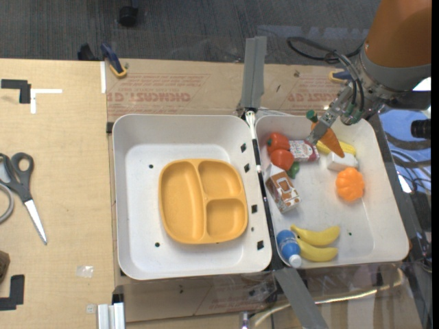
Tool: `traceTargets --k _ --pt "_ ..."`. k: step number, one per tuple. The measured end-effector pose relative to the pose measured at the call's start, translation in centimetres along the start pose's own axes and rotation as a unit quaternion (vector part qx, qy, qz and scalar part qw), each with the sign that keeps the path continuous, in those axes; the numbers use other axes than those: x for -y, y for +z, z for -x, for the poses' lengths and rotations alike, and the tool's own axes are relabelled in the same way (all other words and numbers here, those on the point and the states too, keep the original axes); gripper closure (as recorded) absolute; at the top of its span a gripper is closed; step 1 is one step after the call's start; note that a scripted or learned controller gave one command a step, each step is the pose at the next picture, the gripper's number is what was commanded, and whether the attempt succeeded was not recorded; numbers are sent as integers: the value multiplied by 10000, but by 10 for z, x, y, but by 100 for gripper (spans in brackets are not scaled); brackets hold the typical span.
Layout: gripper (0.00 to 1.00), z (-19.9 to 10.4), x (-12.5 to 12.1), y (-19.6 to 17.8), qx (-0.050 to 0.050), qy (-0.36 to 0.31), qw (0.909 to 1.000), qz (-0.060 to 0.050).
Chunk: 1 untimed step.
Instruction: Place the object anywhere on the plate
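Camera view, items as seen from beside the bench:

- Plate [185, 197]: yellow-orange, three compartments, lying flat in the middle of the left bin [137, 136]
- Right bin [384, 238]: just beside the plate's bin on the view's right, the two rims touching along a shared edge
- Arm [398, 26]: grey with orange band, coming in high at the view's right, well apart from the plate
- Gripper [319, 127]: pointing down over the far part of the right bin, up and to the view's right of the plate; whether it is spread or pressed together cannot be told, and no item can be seen pinched in it
- Orange cone-shaped piece [330, 142]: the item closest to the gripper, just below its tip, lying in the right bin, off the plate; contact cannot be told
- Yellow block [345, 147] and white block [341, 162]: just beyond the cone, on its side away from the plate
- Round orange fruit [350, 184]: farther from the plate than the blocks, level with the plate's middle
- Two red round pieces [278, 141]: the right-bin items nearest the plate's far edge
- Pink packet [304, 151]: between the red pieces and the cone
- Small printed box [283, 189]: near the shared rim, level with the plate
- Two bananas [317, 236] and blue bottle [288, 245]: toward the near corner, right of the plate's near edge
- Scissors [24, 190]: on the bench [55, 115], well to the view's left of the plate
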<state>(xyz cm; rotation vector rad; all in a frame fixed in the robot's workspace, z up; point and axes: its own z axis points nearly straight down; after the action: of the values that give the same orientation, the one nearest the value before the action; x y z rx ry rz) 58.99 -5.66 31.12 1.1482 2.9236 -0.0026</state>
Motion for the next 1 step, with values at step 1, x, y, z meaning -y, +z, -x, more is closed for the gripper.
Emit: traceTargets --k 1 --pt "100 -72 -61 111 -10 -114 9999 -3"
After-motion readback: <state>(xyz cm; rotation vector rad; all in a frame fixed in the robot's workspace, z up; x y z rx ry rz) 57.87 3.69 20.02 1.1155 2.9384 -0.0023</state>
